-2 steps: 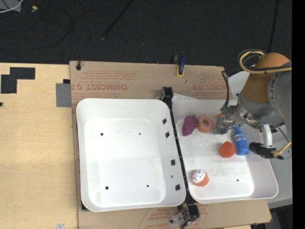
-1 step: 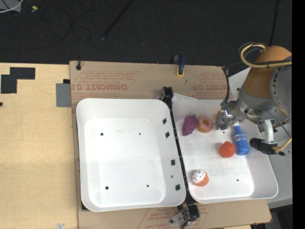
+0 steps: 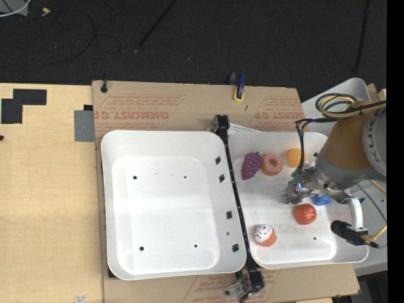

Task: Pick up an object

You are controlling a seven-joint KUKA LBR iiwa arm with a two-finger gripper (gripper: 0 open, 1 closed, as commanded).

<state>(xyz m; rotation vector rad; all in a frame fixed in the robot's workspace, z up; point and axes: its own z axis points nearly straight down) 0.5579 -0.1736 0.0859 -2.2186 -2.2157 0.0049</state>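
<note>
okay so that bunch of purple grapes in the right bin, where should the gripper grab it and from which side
Probably best across the wide upper part of the purple grapes, coming straight down from above. The bunch lies flat, tapering toward its lower end, and the pink donut sits close on its right, so the fingers would likely fit better closing along the free sides than left-to-right.

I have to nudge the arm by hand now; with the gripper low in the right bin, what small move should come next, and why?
Probably a short shift toward the red ball before descending. The gripper sits just up and left of it, beside a blue object, with nothing visibly between its fingers. The ball has bare bin floor around it, so it looks the nearest easy pick.
</note>
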